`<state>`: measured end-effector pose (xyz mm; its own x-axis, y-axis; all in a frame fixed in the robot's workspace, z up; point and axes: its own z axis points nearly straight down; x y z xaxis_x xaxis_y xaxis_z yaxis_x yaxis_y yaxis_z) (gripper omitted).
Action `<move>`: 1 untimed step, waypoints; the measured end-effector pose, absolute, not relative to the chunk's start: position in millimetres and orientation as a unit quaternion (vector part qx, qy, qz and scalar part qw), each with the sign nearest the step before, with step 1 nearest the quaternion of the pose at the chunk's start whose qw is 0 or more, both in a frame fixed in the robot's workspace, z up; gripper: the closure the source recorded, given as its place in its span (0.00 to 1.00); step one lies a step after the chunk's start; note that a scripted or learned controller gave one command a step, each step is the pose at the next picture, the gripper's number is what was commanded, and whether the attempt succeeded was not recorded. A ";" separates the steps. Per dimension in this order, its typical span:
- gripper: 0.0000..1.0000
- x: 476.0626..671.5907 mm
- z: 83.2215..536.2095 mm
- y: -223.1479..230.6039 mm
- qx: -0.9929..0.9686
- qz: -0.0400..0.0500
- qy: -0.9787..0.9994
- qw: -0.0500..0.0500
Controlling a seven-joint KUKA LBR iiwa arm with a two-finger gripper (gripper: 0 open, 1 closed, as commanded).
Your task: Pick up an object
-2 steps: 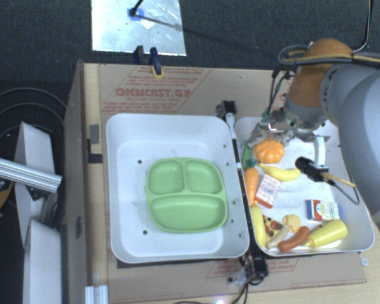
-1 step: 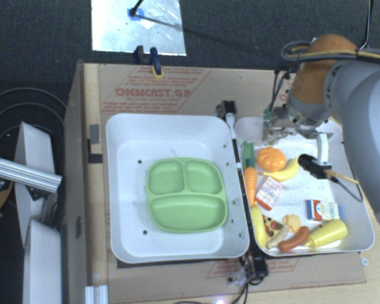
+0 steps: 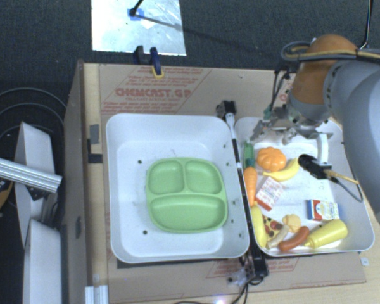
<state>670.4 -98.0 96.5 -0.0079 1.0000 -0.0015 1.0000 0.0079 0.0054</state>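
Nothing picked up yet, everything's sitting in the right bin

Nearest the camera, a hot dog [image 3: 294, 239] and yellow bottle [image 3: 327, 232] lie along the right bin's [image 3: 361, 228] front edge, then a carrot [image 3: 251, 184], banana [image 3: 286, 170] and orange fruit [image 3: 271, 158] further back. The gripper [image 3: 285, 129] hangs over the far end with nothing visibly in it; can't tell how wide it's spread. The green tray [image 3: 186, 194] sits alone in the left bin [image 3: 123, 170].

The grey arm [image 3: 361, 100] comes in from the right side and bends down toward the bench. The orange band [image 3: 316, 68] sits above the wrist, at the upper part of the arm. Under it the gripper [image 3: 280, 126] points downward and a little to the left. Thin cables run along the wrist.
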 end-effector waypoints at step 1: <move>0.00 623.7 83.4 -112.3 0.708 -0.001 0.707 -0.001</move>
